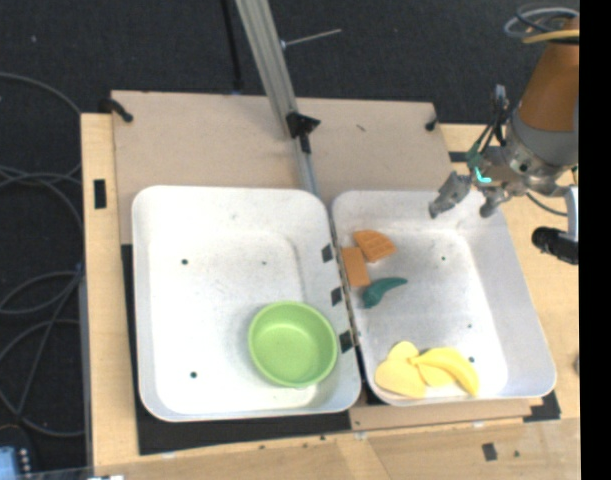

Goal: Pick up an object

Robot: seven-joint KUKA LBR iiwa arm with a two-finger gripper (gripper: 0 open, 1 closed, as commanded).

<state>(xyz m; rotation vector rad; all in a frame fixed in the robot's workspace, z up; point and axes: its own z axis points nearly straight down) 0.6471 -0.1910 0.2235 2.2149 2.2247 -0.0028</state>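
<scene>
- While the arm reached in at the upper right of the frame, its gripper hung over the top edge of the right bin, with two grey fingers spread apart and nothing between them.
- The arm stood nearly upright, the orange band above the grey wrist and the fingers pointing down and toward the frame's left.
- Below and left of the gripper, against the bin's left wall, lay an orange block tilted with its long axis running left to right, and just beside it a second orange piece standing lengthwise up the frame.
- A teal object lay just under these, its long axis slanting from lower left to upper right.
- A yellow object rested at the bin's bottom edge, lying crosswise.
- In the left bin, a green bowl sat upright at the lower right corner.
</scene>
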